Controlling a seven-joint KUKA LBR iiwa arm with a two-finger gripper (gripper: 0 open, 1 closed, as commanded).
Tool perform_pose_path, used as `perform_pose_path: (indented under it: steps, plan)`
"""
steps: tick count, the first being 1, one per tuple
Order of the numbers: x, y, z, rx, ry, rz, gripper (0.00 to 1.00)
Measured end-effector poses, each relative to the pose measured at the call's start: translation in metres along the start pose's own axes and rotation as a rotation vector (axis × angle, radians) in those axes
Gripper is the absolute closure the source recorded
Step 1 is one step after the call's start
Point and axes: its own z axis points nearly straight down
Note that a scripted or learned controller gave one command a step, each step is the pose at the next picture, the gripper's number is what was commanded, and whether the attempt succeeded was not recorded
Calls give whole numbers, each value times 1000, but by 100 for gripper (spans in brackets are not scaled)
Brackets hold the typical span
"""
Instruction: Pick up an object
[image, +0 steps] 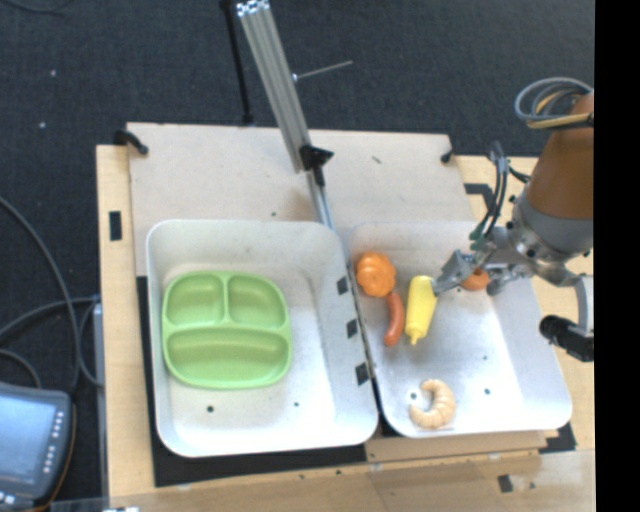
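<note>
Four things lie in the right bin (540, 390): an orange ball (376, 274) at its upper left corner, a red sausage (394, 319) just below that, a yellow bottle (420, 308) touching the sausage's right side, and a curled shrimp-like piece (433, 403) near the front edge, well apart from the rest. The left bin (320, 400) carries a green divided plate (226, 329).

The claw (462, 272) hangs over the upper middle of the right bin, at the end of the arm (565, 185) that comes in from the right. Whether it is open or closed I cannot tell; a small orange patch sits close by it, but nothing can be seen plainly gripped.

The relation that matters: the yellow bottle is the nearest thing, lying just to the left of the claw and a little lower, its top end almost under the tip. Its long axis runs nearly up and down in the view, tilted slightly. I judge a short move left and down would meet it, and a grip across its narrow width would suit best; the sausage pressed against its left side may get in the way.
</note>
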Motion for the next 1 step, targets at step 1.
perform_pose_path:
  steps: [1]
  plan:
    - [-1,1,-11,-3,-1,2,100]
